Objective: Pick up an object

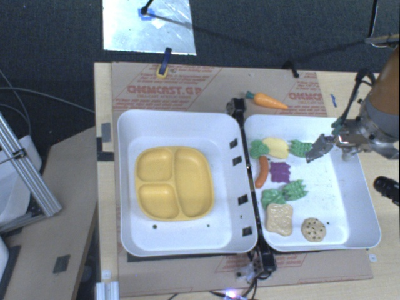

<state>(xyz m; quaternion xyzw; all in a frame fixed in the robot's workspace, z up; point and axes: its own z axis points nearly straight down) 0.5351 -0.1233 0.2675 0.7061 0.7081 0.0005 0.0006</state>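
The right bin (356,192) holds several toy foods: a green leafy piece (258,149), a yellow piece (277,147), another green piece (300,147), a red sausage (262,171), purple grapes (280,172), a green broccoli cluster (284,193), a tan cracker (279,219) and a cookie (313,229). My gripper (331,150) hangs over the upper right of this bin, just right of the second green piece. It is open, with nothing between its fingers; the left fingertip (314,150) is close to that green piece.
The left bin (144,127) holds a yellow divided plate (174,182). An orange carrot (267,100) lies on the cardboard behind the right bin. A blue and yellow tool (164,64) lies at the bench's back edge.
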